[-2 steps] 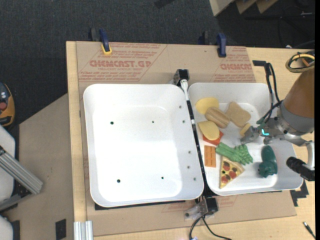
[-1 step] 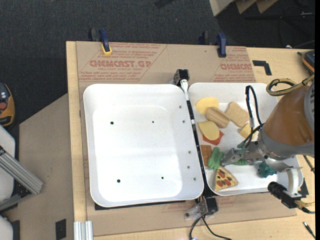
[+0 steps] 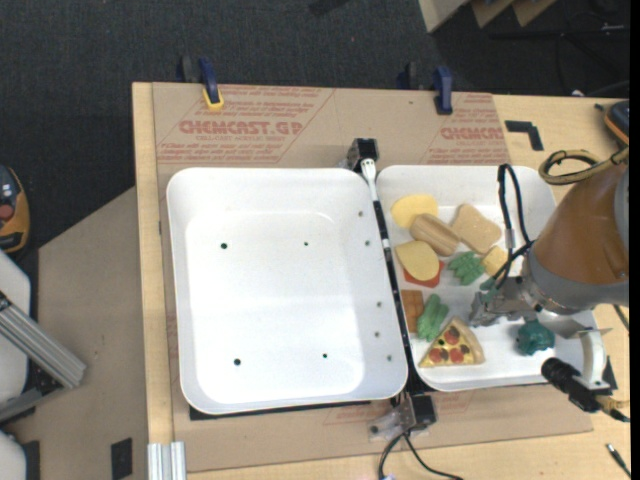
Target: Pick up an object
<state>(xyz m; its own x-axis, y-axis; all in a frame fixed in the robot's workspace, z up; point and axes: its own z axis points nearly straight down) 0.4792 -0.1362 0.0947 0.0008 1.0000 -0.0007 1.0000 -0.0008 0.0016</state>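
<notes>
From my remote seat I am looking down on the tan cardboard-covered table (image 3: pixel 250 118), which is carrying two shallow white plastic bins side by side. The large left bin (image 3: pixel 200 208) is showing me just its white floor with four small dark dots. Moving right, the smaller right bin (image 3: pixel 440 176) is holding all the toy food. Near its divider a round yellow piece (image 3: pixel 414 209) is sitting at the top, with a tan bread-roll shaped piece (image 3: pixel 434 232) touching it just below, and a yellow-and-red half-round slice (image 3: pixel 420 262) under that. Further down along the same side an orange-brown block (image 3: pixel 411 304) is lying beside a green leafy piece (image 3: pixel 432 318), and a triangular pizza slice with red dots (image 3: pixel 452 346) is resting near the front rim. Toward the middle, a pale tan bread slice (image 3: pixel 476 228) is lying at a tilt, with a small dark-green broccoli-like piece (image 3: pixel 465 267) just below it and a small yellow piece (image 3: pixel 496 259) beside that. The grey arm with its orange band (image 3: pixel 590 233) is reaching in from the right, and the two-finger metal gripper (image 3: pixel 492 303) is hanging low over the bin between the green pieces; I cannot tell how its fingers are set. A teal-green lumpy toy (image 3: pixel 533 339) is lying just beside the wrist.
</notes>
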